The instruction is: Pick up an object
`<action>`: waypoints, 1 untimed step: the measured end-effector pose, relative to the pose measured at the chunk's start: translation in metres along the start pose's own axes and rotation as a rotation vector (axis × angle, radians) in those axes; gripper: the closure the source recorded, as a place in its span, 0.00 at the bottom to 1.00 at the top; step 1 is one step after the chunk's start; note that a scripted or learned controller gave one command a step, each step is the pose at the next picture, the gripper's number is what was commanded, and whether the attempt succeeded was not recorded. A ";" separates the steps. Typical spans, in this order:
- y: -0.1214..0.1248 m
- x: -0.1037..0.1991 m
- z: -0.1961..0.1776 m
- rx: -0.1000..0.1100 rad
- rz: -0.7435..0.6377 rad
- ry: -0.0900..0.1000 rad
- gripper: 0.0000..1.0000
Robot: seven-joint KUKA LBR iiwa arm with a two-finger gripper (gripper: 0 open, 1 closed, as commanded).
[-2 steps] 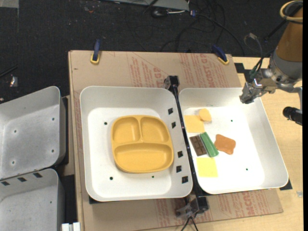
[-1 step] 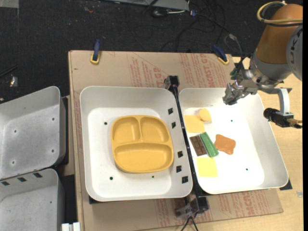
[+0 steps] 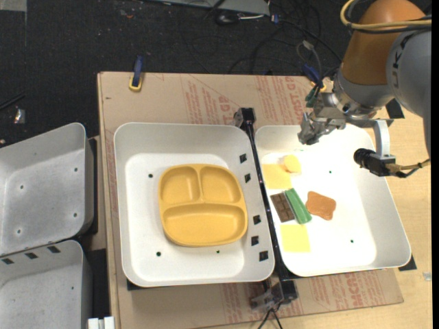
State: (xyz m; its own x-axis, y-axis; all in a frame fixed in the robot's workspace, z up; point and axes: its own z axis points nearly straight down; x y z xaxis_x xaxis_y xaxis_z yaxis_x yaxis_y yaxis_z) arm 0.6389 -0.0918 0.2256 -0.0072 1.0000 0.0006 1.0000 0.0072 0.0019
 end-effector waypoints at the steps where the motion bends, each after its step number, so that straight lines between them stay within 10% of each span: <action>1: 0.005 0.057 0.007 0.002 0.000 0.001 1.00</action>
State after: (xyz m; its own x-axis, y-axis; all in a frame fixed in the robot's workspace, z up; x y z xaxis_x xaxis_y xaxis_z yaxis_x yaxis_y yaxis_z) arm 0.6431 -0.0343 0.2186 -0.0076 1.0000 0.0012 1.0000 0.0076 -0.0001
